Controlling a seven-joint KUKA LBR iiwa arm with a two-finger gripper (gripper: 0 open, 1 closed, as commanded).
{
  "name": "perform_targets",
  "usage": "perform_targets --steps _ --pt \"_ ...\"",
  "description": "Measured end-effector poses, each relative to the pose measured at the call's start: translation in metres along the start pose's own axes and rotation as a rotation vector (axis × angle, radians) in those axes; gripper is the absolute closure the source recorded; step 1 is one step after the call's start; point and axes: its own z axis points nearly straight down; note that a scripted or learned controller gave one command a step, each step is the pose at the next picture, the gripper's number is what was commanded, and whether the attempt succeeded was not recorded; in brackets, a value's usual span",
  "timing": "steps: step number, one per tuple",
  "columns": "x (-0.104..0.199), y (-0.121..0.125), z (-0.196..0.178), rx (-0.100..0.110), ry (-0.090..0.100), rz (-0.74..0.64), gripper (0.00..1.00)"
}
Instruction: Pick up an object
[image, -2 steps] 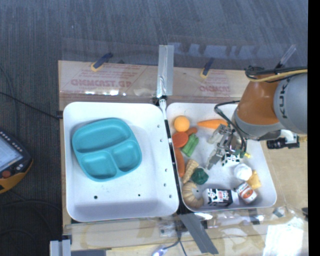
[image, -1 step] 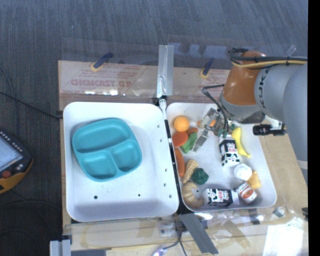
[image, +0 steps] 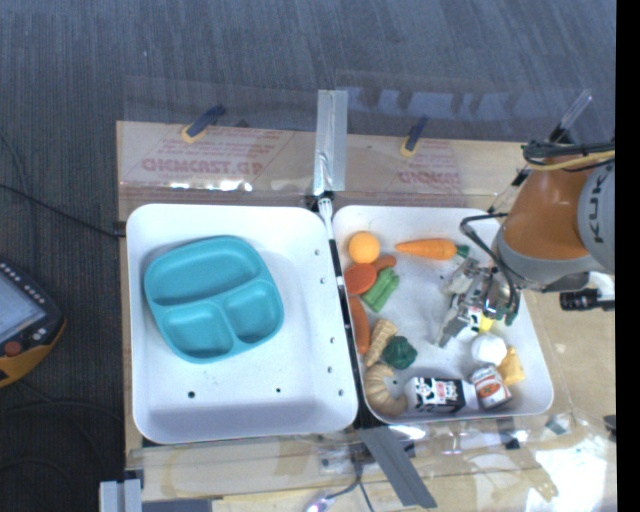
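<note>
My gripper (image: 453, 308) hangs low over the right side of the right bin (image: 535, 345), reaching in from the right under the orange wrist band. Its two metal fingers (image: 449, 331) point down-left and stand open, with bare bin floor between them. A small yellow-green toy (image: 486, 322) lies just right of the fingers, partly hidden by the gripper body. A white egg (image: 489, 349) sits just below it. A carrot (image: 428, 249) lies above the gripper, apart from it. An orange ball (image: 363, 247) rests in the bin's top left corner.
A green pepper (image: 380, 290), dark green broccoli (image: 400, 352), a brown bun (image: 383, 391), a black-and-white carton (image: 438, 394) and a red can (image: 487, 387) crowd the right bin's left and bottom. The left bin (image: 160, 400) holds a teal divided plate (image: 212, 296).
</note>
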Motion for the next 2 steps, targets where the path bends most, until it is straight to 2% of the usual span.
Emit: perform_targets --steps 1,2 --pt "-0.0018 0.0015 -0.0076 -0.002 -0.003 0.000 1.00" --pt "-0.0017 0.0015 -0.0075 -0.002 -0.003 0.000 0.00"
